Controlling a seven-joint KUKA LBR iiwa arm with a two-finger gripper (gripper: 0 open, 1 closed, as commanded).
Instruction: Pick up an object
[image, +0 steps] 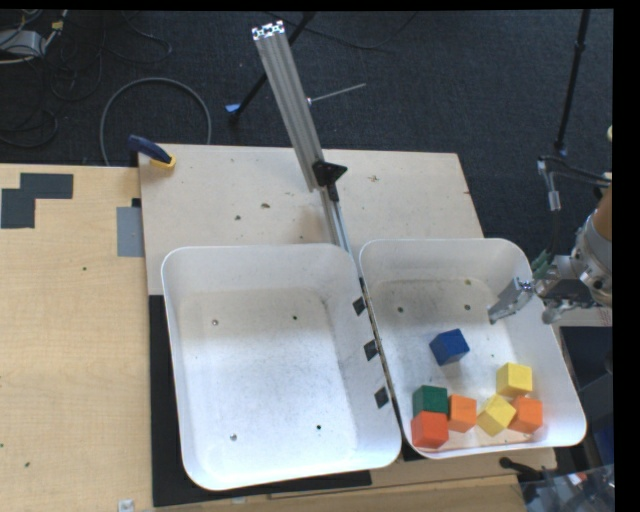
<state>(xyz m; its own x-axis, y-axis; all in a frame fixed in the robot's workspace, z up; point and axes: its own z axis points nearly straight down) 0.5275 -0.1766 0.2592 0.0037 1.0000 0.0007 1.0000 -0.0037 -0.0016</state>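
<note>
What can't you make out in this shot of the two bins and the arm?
- End effector, camera view: too small and blurred to tell whether it is open or shut.
- Arm: cut off by the right edge, so its pose is unknown.
- Green cube: its lower part is hidden by the orange cube in front.
</note>
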